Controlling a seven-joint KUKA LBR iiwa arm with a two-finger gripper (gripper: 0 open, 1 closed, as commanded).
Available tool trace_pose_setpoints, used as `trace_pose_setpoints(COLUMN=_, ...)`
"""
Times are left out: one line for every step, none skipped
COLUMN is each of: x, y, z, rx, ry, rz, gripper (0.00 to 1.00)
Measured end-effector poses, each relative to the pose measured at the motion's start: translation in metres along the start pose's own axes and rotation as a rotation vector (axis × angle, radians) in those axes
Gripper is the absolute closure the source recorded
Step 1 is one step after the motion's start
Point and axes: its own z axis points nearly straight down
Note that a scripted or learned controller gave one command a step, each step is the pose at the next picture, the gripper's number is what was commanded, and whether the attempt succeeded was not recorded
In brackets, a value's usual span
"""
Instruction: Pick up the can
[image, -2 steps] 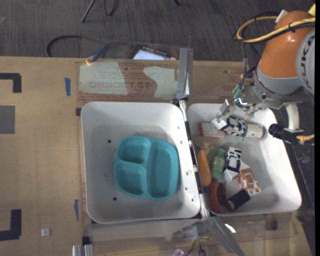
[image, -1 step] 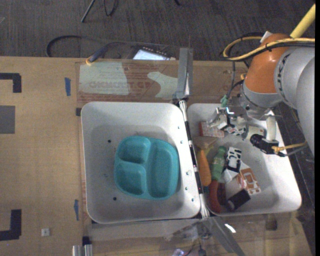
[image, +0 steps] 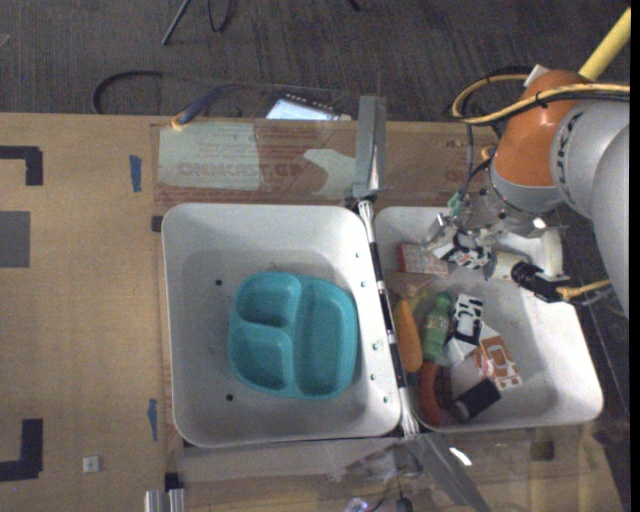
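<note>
Here the gripper (image: 463, 243) hangs over the upper part of the right bin (image: 570, 345); whether it is released or clenched cannot be told from this slant, and nothing can be seen in its grasp. What I take to be the can (image: 435, 325) lies below and slightly left of it in the frame, in the left-middle of that bin. It looks green with a pale top, on its side, long axis running roughly up and down the frame. An orange carrot-like piece (image: 408, 337) lies just beside it on the left, and a black-and-white packet (image: 466, 318) crowds its right, so a descent probably needs care.
</note>
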Motion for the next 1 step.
trace_pose_setpoints(x=0.0, y=0.0, z=0.0002, rx=0.0, ry=0.0, rz=0.0, gripper=0.0)
